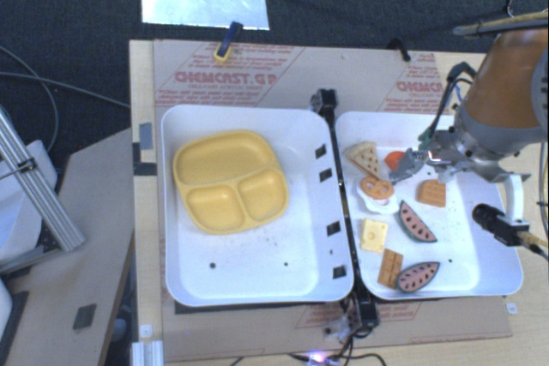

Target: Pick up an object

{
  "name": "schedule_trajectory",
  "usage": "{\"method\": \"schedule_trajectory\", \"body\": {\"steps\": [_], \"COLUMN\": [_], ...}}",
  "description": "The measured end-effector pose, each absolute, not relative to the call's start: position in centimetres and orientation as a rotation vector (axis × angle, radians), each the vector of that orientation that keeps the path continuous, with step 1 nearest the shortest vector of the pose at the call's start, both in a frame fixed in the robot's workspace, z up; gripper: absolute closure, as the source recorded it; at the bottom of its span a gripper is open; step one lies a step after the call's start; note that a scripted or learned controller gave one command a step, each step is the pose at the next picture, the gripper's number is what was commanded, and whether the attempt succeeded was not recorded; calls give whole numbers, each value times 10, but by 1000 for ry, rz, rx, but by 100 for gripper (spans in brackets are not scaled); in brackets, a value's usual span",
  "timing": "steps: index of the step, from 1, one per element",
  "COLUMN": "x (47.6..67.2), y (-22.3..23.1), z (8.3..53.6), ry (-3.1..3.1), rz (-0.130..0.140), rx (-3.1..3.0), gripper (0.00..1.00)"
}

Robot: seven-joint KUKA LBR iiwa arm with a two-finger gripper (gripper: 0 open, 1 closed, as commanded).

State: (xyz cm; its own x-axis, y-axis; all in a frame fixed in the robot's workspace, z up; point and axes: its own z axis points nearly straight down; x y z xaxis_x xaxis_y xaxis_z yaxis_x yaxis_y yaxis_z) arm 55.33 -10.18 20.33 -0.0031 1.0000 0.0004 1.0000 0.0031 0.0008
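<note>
Nearest the camera, a dark-rinded toy watermelon slice (pixel 418 276) lies at the front of the right-hand shallow white bin (pixel 493 274) on the table. Further back, the grey arm's end effector (pixel 414 164) hangs low among the play food. Whether it is open or closed cannot be told. A small red-orange round toy (pixel 394 159) sits just to its left, with a pretzel-topped white piece (pixel 377 189) just in front of it.

The gripper (pixel 415 162) hangs low over the right bin (pixel 489 270), just beside a red tomato piece (pixel 394 159); a yellow tray (pixel 229 181) lies in the left bin (pixel 249 274).
</note>
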Motion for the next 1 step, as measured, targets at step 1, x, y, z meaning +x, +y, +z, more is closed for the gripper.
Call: {"method": "schedule_trajectory", "body": {"steps": [1], "x": [526], "y": [-132], "z": [79], "ry": [2221], "rz": [-6], "rx": [2229], "gripper": [0]}}
